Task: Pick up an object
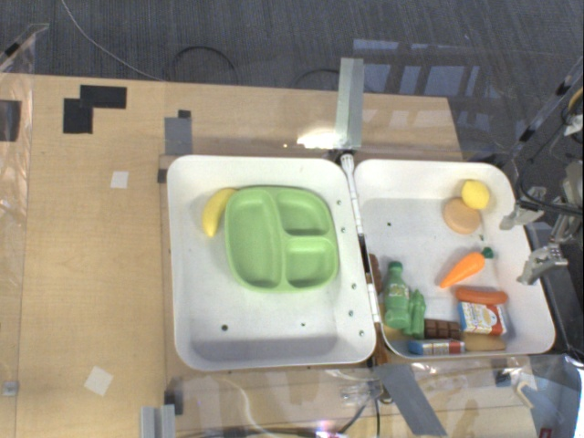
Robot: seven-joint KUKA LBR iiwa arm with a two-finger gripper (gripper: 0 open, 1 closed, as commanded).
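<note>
so the gripper [538, 240] is sitting way over at the right edge of the view, parked high and off to the side. You can make out two pale metal finger pieces [540, 265], one above the other, poking leftward. Nothing is between them. Can't really tell how wide they're spread from this angle.

bench [82, 272]: light wood | left bin [187, 245] and right bin [401, 199] touching, side by side
</note>
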